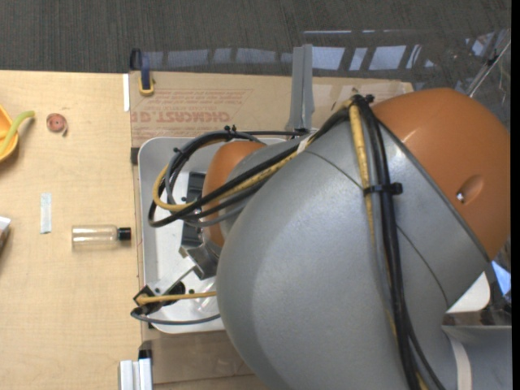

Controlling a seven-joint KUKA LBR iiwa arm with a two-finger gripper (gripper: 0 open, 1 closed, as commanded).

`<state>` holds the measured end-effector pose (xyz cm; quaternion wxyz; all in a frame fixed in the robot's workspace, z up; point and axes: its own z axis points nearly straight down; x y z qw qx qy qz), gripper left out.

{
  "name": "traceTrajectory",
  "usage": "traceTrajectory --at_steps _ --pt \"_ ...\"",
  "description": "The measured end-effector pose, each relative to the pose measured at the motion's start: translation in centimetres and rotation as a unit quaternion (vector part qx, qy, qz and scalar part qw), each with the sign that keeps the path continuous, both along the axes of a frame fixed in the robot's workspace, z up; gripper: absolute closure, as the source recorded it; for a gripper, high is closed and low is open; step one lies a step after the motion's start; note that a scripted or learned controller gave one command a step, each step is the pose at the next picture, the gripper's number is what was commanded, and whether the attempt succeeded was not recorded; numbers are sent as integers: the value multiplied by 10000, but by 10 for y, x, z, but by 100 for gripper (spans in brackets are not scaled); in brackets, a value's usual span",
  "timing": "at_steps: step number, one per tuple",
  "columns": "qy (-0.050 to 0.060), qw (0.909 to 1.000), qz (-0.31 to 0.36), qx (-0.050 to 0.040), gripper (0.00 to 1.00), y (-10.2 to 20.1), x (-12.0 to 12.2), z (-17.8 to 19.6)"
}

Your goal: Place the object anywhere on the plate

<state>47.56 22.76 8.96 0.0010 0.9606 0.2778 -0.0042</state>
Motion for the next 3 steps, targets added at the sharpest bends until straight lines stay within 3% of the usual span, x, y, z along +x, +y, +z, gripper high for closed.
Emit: traceTrajectory --at_steps 1,2,3 --pt "-28 9831 -1830 -6 100 -1 2 1" --pt "-36 9854 -1700 5 100 -1 116 21" --pt "-21 9877 -1562 -8 100 0 33 1"
